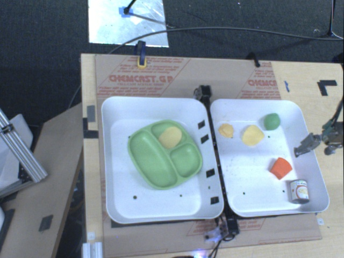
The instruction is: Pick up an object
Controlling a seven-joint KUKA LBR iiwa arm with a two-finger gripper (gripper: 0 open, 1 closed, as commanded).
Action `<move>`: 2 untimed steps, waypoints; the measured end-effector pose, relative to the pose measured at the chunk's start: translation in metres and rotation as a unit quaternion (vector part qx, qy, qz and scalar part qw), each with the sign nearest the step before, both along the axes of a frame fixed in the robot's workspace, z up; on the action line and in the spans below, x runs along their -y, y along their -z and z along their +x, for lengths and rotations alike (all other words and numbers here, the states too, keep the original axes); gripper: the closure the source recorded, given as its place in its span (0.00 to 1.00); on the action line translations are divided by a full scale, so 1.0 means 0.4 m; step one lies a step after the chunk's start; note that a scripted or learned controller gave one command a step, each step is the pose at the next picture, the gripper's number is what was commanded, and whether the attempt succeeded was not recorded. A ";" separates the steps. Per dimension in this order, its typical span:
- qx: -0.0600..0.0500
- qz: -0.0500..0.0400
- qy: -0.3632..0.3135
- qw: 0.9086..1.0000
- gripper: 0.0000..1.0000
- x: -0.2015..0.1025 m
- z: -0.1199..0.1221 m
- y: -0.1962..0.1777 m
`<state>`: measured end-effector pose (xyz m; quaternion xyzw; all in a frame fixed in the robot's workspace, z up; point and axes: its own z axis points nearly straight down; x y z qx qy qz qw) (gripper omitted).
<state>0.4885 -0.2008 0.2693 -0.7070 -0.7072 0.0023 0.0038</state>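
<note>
Gripper (304, 147) hung over the right bin's (314, 168) right rim, arm cut off by the frame; whether it was released or clenched, I cannot tell.

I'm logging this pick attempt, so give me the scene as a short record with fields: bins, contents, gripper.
left bin: shallow white bin holding a green divided plastic plate
on plate: pale yellow rounded piece in the top compartment
right bin: shallow white bin
right bin contents: small yellow-orange lump; yellow lump; green rounded object; orange wedge-shaped block; small silver can
gripper: two-finger gripper over the right bin's right edge, nothing visibly held
</note>
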 end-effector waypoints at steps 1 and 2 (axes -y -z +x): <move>0.005 -0.002 -0.002 1.000 0.00 -0.002 0.006 -0.013; 0.003 0.000 -0.001 1.000 0.00 -0.011 0.031 0.120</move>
